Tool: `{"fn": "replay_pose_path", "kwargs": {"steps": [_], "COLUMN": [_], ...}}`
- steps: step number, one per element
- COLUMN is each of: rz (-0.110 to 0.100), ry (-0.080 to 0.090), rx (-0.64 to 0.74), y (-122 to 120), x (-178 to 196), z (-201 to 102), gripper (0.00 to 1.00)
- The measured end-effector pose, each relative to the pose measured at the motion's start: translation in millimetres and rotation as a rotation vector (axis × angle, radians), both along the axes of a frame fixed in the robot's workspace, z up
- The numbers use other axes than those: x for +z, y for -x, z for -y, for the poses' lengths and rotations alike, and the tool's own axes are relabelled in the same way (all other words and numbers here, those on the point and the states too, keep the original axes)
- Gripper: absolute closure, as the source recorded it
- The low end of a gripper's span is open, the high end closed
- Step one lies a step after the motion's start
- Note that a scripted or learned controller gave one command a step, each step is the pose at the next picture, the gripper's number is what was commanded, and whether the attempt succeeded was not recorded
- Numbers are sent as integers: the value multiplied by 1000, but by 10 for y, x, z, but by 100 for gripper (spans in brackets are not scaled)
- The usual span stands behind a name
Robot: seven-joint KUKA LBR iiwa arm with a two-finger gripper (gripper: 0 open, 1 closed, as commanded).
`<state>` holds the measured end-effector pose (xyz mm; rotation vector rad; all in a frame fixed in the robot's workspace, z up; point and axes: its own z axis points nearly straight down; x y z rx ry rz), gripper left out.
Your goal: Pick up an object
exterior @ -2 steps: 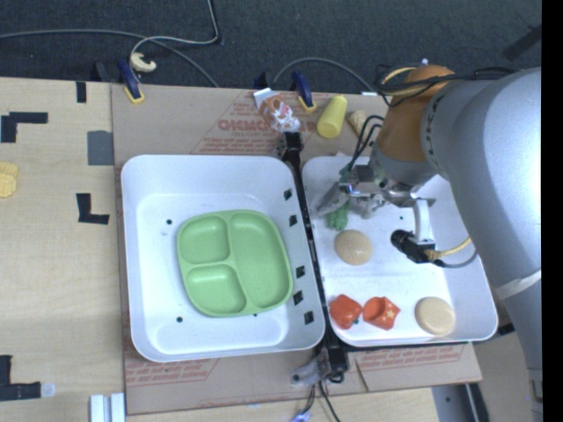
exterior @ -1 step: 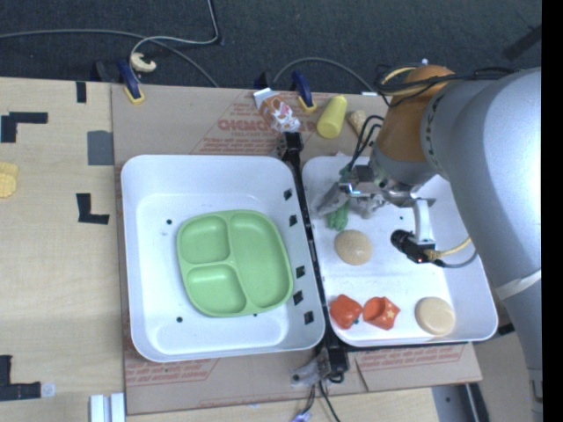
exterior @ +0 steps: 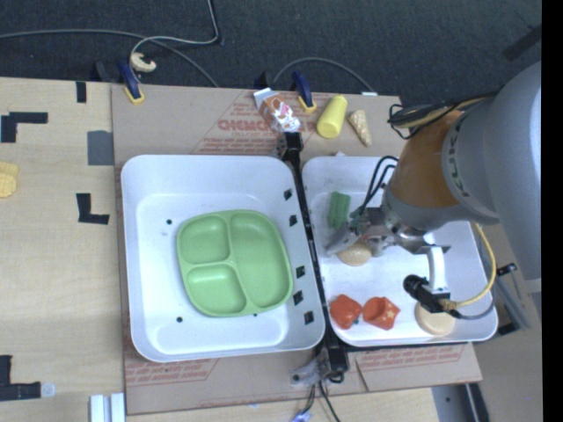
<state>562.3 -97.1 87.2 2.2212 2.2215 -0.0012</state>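
My gripper [exterior: 354, 238] is low in the right bin [exterior: 466, 328], at its left-middle, right over a small beige rounded object [exterior: 355, 255]. Whether that object sits between the fingers is hidden by the wrist. A green oblong piece [exterior: 339, 208] lies just above the gripper. Two red pieces [exterior: 345, 310] [exterior: 381, 312] lie near the bin's front wall. A pale round disc [exterior: 434, 321] rests at the front right, partly under a black cable end. The grey arm with its orange band [exterior: 427, 161] covers the bin's upper right.
The left bin [exterior: 141, 236] holds a green divided plate [exterior: 234, 261]. Behind the bins on the cardboard lie a yellow cylinder [exterior: 332, 117], a tan cone [exterior: 361, 127] and a small wrapped packet [exterior: 278, 111]. Blue clamps and cables sit along the back edge.
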Motion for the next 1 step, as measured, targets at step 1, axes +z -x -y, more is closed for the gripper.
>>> {"fn": "replay_pose_path", "kwargs": {"steps": [1], "rz": [3], "ry": [0], "rx": [1], "y": [-15], "x": [114], "z": [-3], "gripper": [100]}}
